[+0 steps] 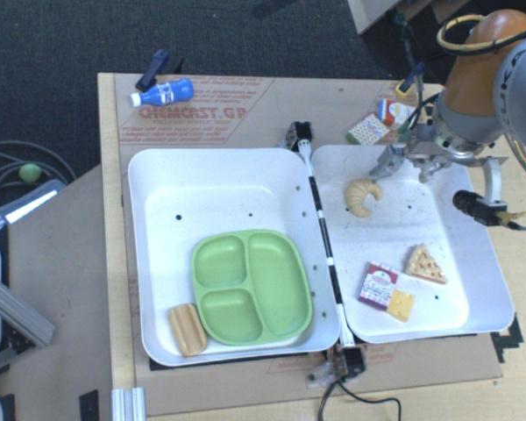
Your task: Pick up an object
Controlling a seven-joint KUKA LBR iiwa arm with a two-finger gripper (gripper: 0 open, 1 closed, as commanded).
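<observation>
Gripper hangs over far end of right bin, fingers spread, nothing betw. them, croissant just beside. Pizza slice, red box & cheese cube lie nearer. Left bin: green divided plate, bread piece touching its edge. Blue bottle on bench behind.

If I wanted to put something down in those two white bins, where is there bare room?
Left bin: a wide bare strip along the far side, behind the green tray; its near corner holds the tray and a wafer.
Right bin: bare in the middle, between the croissant and the pizza slice. The far end is crowded by the gripper.
</observation>
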